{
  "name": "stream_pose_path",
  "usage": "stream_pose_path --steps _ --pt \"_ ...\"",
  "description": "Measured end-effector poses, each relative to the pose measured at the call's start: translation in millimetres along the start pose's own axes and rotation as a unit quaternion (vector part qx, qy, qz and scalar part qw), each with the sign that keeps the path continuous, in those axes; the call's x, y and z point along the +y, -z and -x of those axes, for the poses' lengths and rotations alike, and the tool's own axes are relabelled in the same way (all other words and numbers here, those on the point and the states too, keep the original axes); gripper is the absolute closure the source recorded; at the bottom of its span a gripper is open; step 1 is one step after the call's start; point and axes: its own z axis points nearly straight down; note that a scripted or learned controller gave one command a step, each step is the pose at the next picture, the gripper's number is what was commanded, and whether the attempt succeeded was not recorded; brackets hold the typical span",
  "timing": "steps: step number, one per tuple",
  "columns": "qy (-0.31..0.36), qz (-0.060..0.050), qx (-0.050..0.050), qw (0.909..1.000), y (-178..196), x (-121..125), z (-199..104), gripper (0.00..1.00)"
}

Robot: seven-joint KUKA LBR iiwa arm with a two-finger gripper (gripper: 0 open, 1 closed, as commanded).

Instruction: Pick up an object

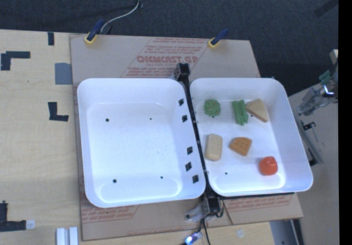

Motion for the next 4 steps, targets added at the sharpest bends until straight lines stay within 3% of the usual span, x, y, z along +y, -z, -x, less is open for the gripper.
stream_pose_path --steps 1,2,3,4 --pt "0.000 0.006 -0.002 1.0000 7.7 0.4 0.9 0.00" --pt "0.001 0.015 -0.005 0.9999 163.9 -42.9 -29.6 0.00" --pt "0.001 0.009 -0.003 1.0000 210.1 -42.7 -37.1 0.00" --pt "0.000 0.007 -0.003 1.0000 217.3 -42.4 -36.8 1.00"
